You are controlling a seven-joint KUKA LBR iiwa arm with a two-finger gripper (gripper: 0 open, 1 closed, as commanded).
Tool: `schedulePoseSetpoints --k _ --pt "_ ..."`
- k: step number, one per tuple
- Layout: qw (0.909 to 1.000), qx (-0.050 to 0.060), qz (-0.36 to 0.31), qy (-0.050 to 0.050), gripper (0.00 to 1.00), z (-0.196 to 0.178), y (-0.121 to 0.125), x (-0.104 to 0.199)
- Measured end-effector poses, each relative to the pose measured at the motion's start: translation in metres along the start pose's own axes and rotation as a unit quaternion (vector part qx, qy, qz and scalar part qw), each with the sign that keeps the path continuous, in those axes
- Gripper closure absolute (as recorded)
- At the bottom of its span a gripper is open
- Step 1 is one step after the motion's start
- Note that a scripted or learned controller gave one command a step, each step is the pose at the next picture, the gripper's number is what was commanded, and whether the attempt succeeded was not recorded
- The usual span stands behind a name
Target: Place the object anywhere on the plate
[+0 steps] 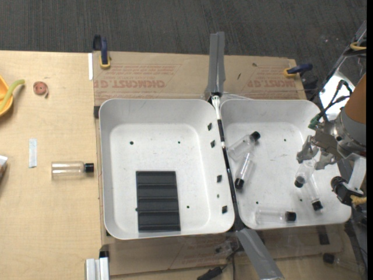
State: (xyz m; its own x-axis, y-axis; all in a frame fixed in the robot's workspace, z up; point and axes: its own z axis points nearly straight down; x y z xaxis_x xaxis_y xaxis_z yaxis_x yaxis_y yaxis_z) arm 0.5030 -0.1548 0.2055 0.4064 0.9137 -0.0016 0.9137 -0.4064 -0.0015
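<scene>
A black ribbed plate (157, 201) lies flat in the front half of the left bin (116, 118). The right bin (274, 118) holds several clear bottles with black caps: one near the divider (245, 145), one just below it (243, 169), one along the front wall (273, 217), and two at the right side (302, 176) (313, 195). My gripper (312, 154) hangs over the right side of the right bin, just above those two right-hand bottles. Nothing can be seen held in it.
Another clear bottle (70, 168) lies on the wooden bench left of the bins, near a small white strip (32, 153), a brown disc (39, 87) and a yellow object (6, 95). Clamps (100, 50) (298, 70) hold the cardboard behind the bins.
</scene>
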Motion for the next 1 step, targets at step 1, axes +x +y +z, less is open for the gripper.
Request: schedulePoseSetpoints --k 1 --pt "1.0000 0.000 0.000 0.000 0.00 0.0000 0.0000 0.0000"
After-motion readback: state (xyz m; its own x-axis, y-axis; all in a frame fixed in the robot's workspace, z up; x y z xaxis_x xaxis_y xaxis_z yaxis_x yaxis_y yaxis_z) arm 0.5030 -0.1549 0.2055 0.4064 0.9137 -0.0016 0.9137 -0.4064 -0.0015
